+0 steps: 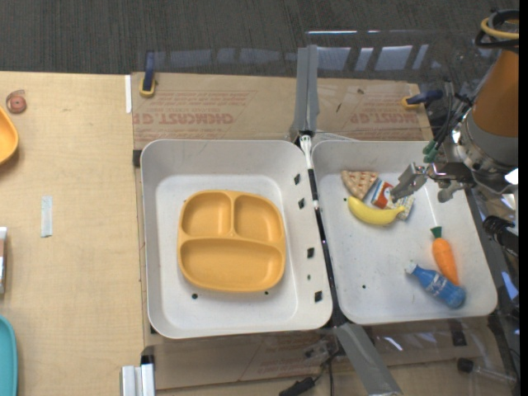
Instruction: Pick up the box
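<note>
The box [380, 195] is small, red, white and blue, and lies in the right bin [388, 291] near its back left. A yellow banana [375, 214] rests against its front edge and a tan waffle piece [360, 181] sits just behind it. My gripper [426, 188] hangs just right of the box, open. Its left finger [403, 185] slants down toward the box's right edge, while the other finger [450, 190] stands well clear to the right. Nothing is between the fingers.
An orange carrot [445, 256] and a blue bottle [437, 286] lie at the front right of the right bin. The left bin [165, 221] holds a yellow divided plate [233, 240]. Cardboard lies behind both bins.
</note>
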Robot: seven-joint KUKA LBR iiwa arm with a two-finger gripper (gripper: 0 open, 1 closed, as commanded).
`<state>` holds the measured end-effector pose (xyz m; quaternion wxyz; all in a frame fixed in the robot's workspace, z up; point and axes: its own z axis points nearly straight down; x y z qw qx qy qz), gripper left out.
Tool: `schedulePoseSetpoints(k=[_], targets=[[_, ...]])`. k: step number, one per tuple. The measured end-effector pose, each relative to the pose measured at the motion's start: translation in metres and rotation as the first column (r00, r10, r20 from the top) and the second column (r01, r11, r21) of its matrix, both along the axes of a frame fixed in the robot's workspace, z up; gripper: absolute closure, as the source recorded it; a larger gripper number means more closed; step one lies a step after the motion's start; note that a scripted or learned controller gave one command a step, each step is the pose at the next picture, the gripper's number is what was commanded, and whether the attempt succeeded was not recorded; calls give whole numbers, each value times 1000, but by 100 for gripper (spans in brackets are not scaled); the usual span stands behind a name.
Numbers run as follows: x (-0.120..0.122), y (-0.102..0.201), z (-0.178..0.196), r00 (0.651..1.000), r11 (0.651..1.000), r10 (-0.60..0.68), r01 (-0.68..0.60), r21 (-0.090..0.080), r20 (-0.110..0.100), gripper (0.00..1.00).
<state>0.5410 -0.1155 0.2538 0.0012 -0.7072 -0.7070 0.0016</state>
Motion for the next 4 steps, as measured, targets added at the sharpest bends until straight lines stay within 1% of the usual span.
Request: schedulePoseSetpoints(k=[1,2,3,4], targets=[[60,-34,-45,997,997,79,-79,0,2,0],[79,-40,-162,986,986,164,-164,0,4,0],[79,-41,-153,987,987,160,-160,0,4,100],[71,15,-163,999,999,-48,48,1,1,100]])
